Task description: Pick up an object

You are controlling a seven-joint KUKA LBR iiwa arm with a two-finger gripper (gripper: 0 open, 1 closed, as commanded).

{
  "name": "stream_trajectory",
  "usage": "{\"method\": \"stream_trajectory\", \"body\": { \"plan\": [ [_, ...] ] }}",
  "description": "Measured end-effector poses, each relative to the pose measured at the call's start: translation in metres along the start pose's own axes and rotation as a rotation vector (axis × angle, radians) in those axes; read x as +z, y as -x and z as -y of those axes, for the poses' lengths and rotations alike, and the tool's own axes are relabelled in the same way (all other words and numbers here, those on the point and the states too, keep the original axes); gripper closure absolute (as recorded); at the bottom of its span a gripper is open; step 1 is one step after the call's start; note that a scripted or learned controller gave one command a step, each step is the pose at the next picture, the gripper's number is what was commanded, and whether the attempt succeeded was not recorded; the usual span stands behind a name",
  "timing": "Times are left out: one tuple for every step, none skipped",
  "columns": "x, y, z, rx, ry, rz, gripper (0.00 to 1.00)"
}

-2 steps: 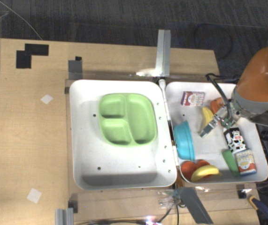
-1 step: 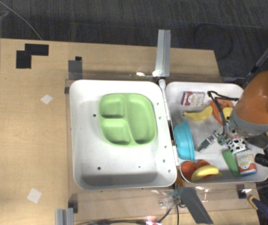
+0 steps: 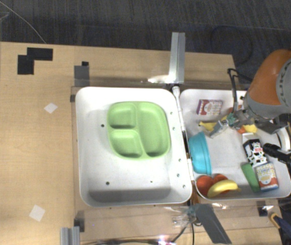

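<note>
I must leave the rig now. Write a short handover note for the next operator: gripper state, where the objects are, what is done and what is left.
Gripper: low in the upper part of the right bin, by a yellow object. Whether it grips anything cannot be judged from this view.
Right bin: small red-and-white packet at the top, blue bowl against the left wall, red fruit and banana at the bottom, cow-patterned carton, green item and small labelled box on the right.
Left bin: green divided plate.
Done: no lifted object is visible.
Left: confirm a grasp and lift one object.
</note>
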State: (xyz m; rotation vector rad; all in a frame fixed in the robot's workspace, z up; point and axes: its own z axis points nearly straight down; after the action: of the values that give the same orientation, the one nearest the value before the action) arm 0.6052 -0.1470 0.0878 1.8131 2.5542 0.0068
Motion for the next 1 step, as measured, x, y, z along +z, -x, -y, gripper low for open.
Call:
{"method": "stream_trajectory", "body": {
  "plan": [
    [0.0029, -0.0251, -0.0674, 0.039, -0.022, -0.007, 0.0]
  ]
}}
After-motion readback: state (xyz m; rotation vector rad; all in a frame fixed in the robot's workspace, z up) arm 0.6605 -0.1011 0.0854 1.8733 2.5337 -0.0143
